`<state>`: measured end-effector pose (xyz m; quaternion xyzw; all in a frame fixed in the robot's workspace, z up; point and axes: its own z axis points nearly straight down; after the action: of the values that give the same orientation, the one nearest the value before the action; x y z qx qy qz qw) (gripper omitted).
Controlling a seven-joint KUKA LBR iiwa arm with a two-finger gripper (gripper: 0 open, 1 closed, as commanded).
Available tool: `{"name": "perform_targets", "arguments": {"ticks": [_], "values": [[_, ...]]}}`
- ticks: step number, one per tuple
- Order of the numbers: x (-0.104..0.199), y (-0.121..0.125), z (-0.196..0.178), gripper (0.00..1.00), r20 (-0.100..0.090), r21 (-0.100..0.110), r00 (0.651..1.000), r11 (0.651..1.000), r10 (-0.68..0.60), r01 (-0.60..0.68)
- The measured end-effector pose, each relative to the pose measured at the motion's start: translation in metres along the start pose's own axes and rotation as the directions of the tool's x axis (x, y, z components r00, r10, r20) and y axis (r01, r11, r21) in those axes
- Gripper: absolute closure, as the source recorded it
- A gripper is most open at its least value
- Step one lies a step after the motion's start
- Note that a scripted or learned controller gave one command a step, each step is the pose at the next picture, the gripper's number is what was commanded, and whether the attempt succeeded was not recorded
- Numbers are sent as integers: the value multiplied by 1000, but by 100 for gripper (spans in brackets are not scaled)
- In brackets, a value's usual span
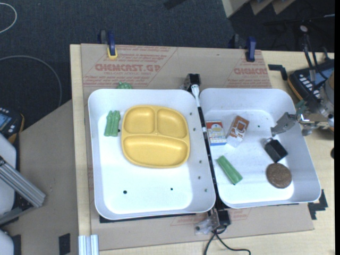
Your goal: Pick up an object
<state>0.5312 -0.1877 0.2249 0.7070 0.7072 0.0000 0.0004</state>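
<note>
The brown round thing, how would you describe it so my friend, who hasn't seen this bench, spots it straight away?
Look at the right-hand white bin, then at its near right corner. There lies the brown round disc, flat on the bin floor, just below a small black block. It is the only round, brown item; its neighbours are a green stick and two small printed cartons.

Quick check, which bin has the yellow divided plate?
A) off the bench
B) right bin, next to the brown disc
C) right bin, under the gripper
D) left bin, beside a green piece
D: the yellow plate lies in the left bin, with a green piece just to its left; the brown disc sits in the right bin.
</note>
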Motion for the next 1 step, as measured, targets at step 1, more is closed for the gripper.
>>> {"name": "perform_targets", "arguments": {"ticks": [1], "values": [[89, -49, -159, 0, -1, -19, 1000, 1000, -10, 10]]}}
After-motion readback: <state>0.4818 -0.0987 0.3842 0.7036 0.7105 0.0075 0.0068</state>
